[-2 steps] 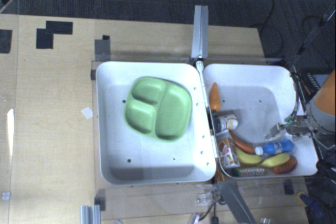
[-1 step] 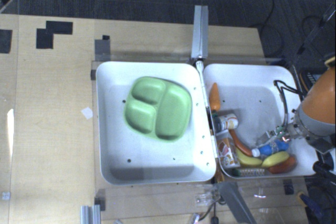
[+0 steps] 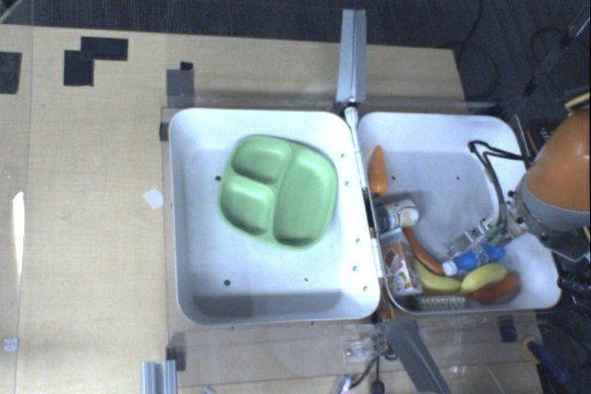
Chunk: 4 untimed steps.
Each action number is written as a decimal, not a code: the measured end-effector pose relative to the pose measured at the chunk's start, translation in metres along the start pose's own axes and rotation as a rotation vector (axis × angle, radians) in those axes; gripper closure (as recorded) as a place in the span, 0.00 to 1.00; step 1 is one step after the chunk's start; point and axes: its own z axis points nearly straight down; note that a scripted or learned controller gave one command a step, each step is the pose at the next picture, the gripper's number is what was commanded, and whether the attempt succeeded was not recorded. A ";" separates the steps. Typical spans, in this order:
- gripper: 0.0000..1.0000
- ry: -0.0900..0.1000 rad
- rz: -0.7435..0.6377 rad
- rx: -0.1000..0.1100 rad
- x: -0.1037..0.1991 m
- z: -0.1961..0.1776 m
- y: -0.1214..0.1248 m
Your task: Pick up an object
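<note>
1. Apparently nothing is lifted yet: the banana (image 3: 483,276) lies near the right bin's (image 3: 434,163) front edge.
2. Pincer (image 3: 473,242) sits low just beside it; grip state cannot be told.

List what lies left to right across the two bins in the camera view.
Green divided plate in the left bin → orange carrot by the divider → small can → yellow banana → gripper → arm's orange band.
</note>
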 end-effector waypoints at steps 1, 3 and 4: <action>1.00 0.003 -0.002 -0.005 0.001 -0.011 0.004; 1.00 0.009 -0.012 0.006 0.021 -0.102 0.012; 1.00 0.010 0.197 0.009 0.083 -0.128 0.028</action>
